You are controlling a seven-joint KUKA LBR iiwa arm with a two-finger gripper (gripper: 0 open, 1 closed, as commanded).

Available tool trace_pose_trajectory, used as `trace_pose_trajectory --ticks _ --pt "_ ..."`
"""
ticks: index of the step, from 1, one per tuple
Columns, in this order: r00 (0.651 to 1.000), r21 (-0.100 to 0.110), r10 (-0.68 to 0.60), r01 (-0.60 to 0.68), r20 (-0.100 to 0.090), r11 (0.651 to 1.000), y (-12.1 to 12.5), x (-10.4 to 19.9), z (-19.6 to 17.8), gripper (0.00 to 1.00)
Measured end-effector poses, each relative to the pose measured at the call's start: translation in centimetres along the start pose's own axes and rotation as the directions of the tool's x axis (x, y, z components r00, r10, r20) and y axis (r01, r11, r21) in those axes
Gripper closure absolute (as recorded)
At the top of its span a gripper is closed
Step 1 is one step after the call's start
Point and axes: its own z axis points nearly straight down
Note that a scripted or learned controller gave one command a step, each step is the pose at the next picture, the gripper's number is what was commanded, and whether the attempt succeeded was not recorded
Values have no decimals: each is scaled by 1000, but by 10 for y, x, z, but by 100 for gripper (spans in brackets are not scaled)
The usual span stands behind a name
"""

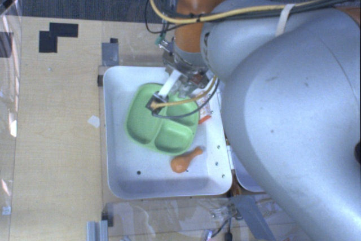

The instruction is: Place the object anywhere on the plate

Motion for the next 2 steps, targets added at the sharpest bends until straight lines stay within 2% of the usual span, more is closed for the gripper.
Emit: trace_pose_trajectory --ticks 1,2 --pt "1000 0 -1 1 0 1000 0 0 0 0" --pt "908 0 418 -418 0 908 85 -87 -9 0"
